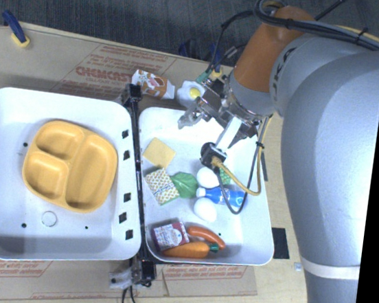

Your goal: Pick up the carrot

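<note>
Two white bins sat side by side under the overhead camera, and the carrot (187, 250) lay against the near wall of the right bin (168, 127), tucked beside a red packet (170, 235). The gripper (193, 113) hung over that bin's far end, well apart from it; wide or narrow, I couldn't tell. By my reading, the whole pick was left to do. Printed brown cardboard (104, 60) lay beneath, dark floor beyond.

The grey arm (330, 131) reaches in from the right, bent at the orange band (262, 49), its claw (191, 116) hanging low and pointing left.
</note>
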